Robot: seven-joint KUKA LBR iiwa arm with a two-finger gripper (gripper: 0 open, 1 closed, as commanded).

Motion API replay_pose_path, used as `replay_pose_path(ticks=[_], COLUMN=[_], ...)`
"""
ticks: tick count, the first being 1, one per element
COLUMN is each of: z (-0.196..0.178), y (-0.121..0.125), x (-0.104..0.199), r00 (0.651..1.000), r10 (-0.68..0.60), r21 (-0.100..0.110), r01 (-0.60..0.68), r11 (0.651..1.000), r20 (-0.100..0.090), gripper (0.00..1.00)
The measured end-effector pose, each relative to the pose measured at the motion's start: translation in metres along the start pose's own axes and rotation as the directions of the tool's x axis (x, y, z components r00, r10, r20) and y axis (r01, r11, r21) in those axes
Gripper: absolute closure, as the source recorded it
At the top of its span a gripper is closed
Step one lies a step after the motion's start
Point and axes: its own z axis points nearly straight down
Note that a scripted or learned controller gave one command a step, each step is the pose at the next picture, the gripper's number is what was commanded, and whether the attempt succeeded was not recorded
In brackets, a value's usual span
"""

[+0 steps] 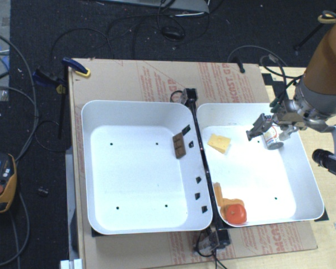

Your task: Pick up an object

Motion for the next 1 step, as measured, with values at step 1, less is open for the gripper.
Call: replay_pose_path(ticks=[1], z=[0.0227], y=[0.0190], x=[-0.0212], r00=[1.000], r10=[0.001], r21=[0.001], r01=[-0.001], r11=[1.000], r20=[0.000], gripper=[0.00])
